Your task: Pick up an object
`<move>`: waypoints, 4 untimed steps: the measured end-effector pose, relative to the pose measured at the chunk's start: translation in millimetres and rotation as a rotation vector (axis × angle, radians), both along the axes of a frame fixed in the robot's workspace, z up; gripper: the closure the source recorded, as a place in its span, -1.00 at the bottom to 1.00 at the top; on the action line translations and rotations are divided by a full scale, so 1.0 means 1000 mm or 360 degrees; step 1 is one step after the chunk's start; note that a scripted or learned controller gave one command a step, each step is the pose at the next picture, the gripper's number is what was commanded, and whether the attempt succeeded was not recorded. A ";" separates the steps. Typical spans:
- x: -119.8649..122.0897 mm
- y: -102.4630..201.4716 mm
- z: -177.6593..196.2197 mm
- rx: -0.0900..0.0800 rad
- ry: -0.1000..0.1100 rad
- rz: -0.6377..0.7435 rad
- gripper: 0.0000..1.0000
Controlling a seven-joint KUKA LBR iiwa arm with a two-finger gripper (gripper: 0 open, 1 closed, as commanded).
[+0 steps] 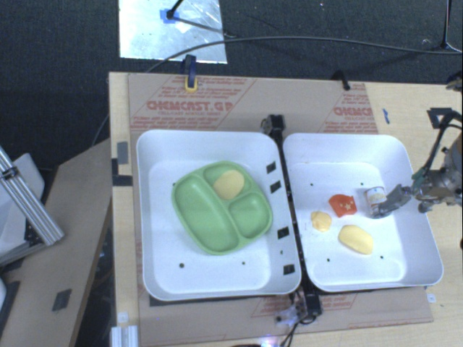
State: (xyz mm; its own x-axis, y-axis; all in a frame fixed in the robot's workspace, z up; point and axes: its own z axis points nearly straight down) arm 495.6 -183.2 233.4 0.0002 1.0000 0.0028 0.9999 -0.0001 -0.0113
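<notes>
In the right bin (405,157) lie a red piece (343,204), a small yellow piece (321,221), a larger yellow oval (356,239) and a small pale can-like object (374,194). My gripper (389,202) reaches in from the right, low over the bin, with its tip right beside the can-like object. Whether it touches that object is unclear. The left bin (166,150) holds a green divided plate (210,223) with a yellow piece (229,184) in its far compartment.
A black divider with clips (283,194) runs between the two bins. The bins rest on a cardboard sheet (217,100) on the bench. A metal frame (29,201) stands at the left edge, and cables cross the dark floor behind.
</notes>
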 end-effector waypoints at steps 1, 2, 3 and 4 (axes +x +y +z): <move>0.003 0.001 0.006 -0.0005 -0.0019 0.0007 -1.00; -0.002 0.002 -0.037 -0.0002 -0.0013 0.0003 -1.00; -0.007 0.002 -0.097 -0.0001 -0.0014 0.0002 -1.00; -0.006 0.003 -0.147 0.0000 -0.0020 0.0001 -1.00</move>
State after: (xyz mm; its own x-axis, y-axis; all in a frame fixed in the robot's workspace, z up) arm 489.7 -180.0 86.3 -0.0004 1.0000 0.0027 1.0000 0.0003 0.0015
